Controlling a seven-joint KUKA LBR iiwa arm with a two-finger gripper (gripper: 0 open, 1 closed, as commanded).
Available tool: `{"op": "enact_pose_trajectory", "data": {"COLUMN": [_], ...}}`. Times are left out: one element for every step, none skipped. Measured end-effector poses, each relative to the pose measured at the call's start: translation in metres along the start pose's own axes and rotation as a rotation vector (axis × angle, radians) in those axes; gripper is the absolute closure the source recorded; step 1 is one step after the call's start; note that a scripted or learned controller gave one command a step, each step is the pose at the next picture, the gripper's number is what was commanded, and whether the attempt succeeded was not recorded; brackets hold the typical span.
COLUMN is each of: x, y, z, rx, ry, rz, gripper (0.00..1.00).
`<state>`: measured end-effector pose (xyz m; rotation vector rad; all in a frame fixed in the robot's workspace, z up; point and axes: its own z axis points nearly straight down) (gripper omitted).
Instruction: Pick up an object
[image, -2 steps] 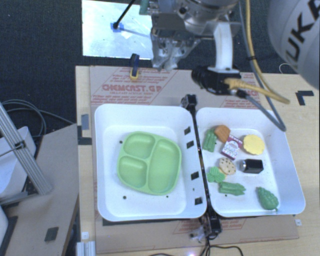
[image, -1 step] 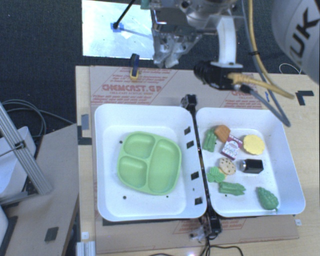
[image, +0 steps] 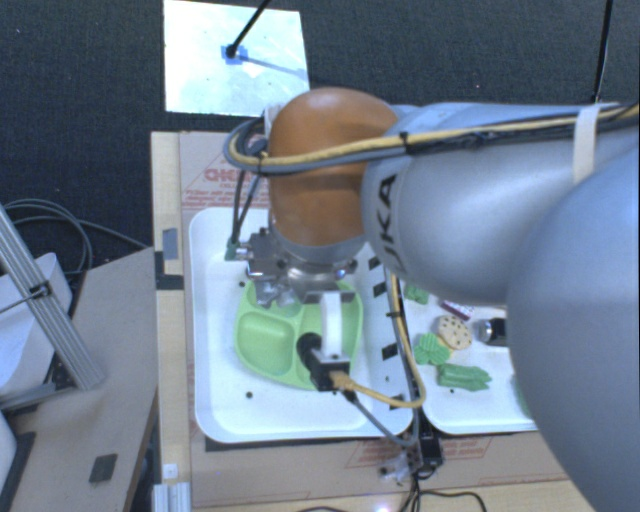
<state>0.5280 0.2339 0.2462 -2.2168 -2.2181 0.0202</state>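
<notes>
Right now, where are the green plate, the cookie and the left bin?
green plate (image: 262, 340): camera view, its left compartment.
cookie (image: 452, 332): camera view, its speckled top.
left bin (image: 280, 408): camera view, bare floor near its front.

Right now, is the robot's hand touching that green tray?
Cannot tell: in the camera view, the arm hides the underside of the hand over the green tray.

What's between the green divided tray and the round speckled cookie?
Camera view: the two white bins' adjoining walls, then a pale green ridged piece beside the round speckled cookie.
</notes>
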Motion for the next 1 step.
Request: {"op": "enact_pose_trajectory", "data": {"x": [-0.0516], "y": [-0.0238], "z": [0.0361], "rx": [-0.007], "ry": [0.002], "rz": [0.005], "gripper": [1.0]}}
